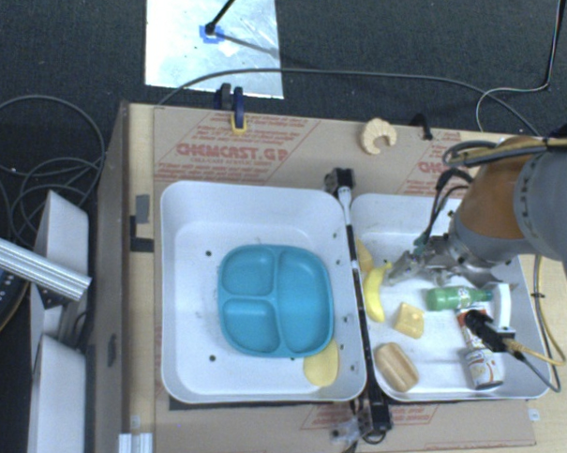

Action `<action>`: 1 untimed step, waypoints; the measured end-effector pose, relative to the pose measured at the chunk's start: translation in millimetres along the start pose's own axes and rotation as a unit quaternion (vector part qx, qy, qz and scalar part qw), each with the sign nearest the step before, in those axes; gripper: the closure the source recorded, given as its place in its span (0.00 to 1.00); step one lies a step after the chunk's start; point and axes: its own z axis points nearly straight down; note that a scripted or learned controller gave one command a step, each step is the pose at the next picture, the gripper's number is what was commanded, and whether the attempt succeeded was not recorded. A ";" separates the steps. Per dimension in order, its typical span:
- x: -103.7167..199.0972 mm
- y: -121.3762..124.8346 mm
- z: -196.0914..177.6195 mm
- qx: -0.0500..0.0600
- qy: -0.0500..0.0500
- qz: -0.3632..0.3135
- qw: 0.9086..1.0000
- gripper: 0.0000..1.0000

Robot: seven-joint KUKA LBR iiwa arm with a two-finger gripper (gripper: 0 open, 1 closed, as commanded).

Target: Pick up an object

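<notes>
Arm over the right bin.
The gripper (415, 261), maybe a bit open, has the banana (375, 289) at seven o'clock, lying up-down.

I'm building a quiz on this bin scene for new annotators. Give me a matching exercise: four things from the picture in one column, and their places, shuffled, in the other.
Things:
1. blue divided plate
2. green bottle
3. banana
4. croissant-shaped toy

Places:
A. on the cardboard behind the bins
B. in the right bin, along its left wall
C. in the middle of the left bin
D. in the right bin, lying on its side just below the arm's wrist

Pairs: 1-C, 2-D, 3-B, 4-A
</notes>
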 end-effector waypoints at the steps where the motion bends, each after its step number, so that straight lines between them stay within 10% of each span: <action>1: -35.3 -99.2 -0.6 0.000 -0.002 0.003 1.000 0.00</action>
